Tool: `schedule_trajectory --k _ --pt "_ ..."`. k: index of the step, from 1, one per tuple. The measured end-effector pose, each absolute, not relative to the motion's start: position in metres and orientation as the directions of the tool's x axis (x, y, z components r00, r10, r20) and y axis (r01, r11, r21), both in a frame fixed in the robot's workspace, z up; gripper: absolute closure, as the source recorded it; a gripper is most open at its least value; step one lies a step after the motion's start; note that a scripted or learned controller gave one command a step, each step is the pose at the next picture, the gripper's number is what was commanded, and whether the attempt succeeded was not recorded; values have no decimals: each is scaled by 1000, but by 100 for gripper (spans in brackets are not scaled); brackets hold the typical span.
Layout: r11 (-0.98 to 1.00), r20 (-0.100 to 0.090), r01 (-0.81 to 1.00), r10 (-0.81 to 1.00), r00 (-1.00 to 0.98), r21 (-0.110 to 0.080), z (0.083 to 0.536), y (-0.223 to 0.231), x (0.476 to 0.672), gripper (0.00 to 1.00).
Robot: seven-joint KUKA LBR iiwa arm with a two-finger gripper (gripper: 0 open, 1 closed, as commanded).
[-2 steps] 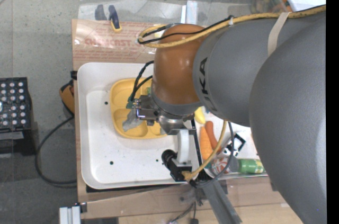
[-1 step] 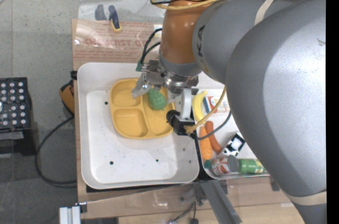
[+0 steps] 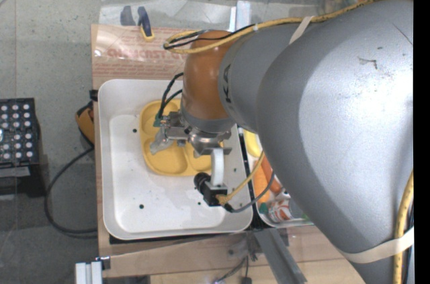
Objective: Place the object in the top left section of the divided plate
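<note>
A yellow divided plate (image 3: 160, 156) lies in the left white bin (image 3: 121, 168), largely covered by the arm. My gripper (image 3: 164, 139) hangs low over the plate's middle, its metal fingers pointing left and down. The wrist hides what lies between the fingers, and no object shows on the visible parts of the plate. The orange wrist band (image 3: 201, 74) sits right above the plate's upper part.
The right bin (image 3: 259, 205) peeks out under the arm with orange and other coloured items (image 3: 272, 199) in it. A black cable loops off the bench's left side near a black block (image 3: 17, 135). A blue clamp (image 3: 144, 22) lies behind the bins.
</note>
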State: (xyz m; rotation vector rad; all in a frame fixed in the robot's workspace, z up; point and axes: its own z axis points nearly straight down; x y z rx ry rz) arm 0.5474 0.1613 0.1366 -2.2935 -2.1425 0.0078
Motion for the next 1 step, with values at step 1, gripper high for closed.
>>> schedule_trajectory --k 1 --pt "81 -1 997 997 -81 -5 182 213 492 0"
